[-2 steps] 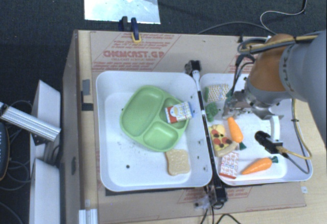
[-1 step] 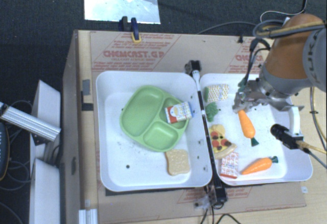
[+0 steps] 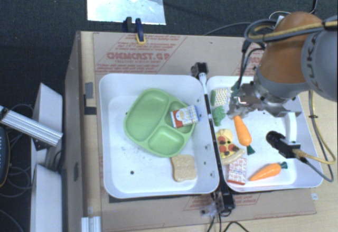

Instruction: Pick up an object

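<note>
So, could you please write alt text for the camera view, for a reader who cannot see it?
A grey and orange robot arm reaches from the right over the right white bin, its pincer above two toy carrots, a pizza slice and a corn cob. The left bin has a green divided plate, a small carton and toast.

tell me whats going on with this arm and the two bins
The arm's gripper is low in the right bin, just above a toy carrot, with corn beside it. Nothing shows between its fingers. A second carrot and pizza slice lie nearby. The left bin holds a green plate.
</note>
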Controlling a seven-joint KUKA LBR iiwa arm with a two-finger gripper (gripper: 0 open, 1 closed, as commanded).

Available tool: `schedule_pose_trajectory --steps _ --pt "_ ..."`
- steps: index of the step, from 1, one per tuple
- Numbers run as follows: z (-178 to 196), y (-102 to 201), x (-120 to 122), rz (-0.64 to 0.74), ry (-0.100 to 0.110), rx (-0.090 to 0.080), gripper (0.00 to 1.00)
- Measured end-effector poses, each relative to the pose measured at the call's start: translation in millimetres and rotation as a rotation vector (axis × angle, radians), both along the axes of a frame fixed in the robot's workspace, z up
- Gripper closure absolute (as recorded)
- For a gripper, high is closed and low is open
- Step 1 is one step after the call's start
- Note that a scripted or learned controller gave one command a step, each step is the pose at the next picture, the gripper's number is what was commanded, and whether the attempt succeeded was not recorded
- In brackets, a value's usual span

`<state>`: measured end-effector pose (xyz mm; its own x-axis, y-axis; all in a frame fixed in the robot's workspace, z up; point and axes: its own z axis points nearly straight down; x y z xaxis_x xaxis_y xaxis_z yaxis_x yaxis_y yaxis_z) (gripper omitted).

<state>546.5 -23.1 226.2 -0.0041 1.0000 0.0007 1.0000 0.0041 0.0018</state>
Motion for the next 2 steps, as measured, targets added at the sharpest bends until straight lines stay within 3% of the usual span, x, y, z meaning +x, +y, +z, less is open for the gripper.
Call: schedule_pose_trajectory --steps 1,2 --pt "15 77 -33 0.000 0.000 0.000 1.00" --pt "27 20 -60 -0.003 0.001 -0.001 1.00"
